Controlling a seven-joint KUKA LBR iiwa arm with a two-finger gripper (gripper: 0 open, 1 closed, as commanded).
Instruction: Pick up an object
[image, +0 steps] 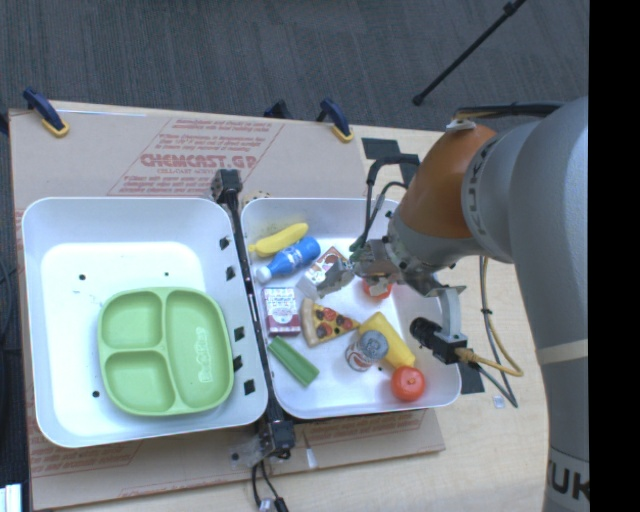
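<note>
Although the claw (368, 262) is too hidden beneath the wrist to tell its opening, the crinkled packet (330, 270) just beside it looks light, soft and slippery, best pinched across its middle.

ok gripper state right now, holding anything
gripper: low in the right bin, over the toys by its far right side; whether it is open, shut or holding something cannot be told from this view.

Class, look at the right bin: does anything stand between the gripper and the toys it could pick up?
Nothing visible does. The gripper is already down in the right bin, among the toys, beside a crumpled packet and above the pizza slice.
</note>
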